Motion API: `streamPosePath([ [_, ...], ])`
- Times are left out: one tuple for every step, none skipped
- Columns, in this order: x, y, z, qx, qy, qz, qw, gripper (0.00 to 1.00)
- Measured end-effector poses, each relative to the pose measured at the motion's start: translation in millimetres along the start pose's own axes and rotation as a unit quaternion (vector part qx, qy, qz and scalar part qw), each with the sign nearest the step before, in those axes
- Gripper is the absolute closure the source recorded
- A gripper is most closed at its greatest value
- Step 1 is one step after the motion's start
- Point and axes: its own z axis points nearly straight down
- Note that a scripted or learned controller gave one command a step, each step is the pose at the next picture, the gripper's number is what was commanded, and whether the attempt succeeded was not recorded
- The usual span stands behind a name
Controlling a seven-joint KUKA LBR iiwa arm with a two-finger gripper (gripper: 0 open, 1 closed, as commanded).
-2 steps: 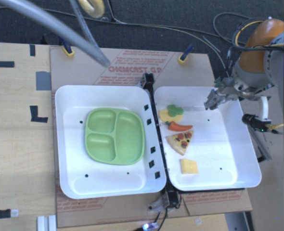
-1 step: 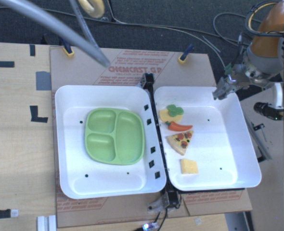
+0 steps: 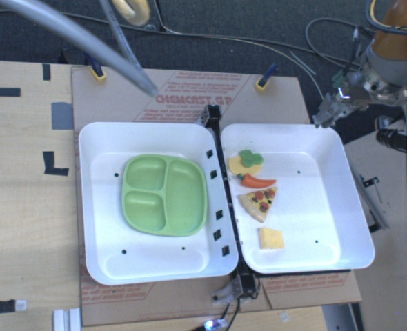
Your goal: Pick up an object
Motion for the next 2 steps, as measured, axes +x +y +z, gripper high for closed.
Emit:
streamPosePath([
  [50.9, -8.2, 17.1, 0.004, 0.001, -0.001, 1.0000, 1.00],
  [102.1, -14.2, 32.8, 0.004, 0.001, -0.001, 1.0000, 1.00],
])
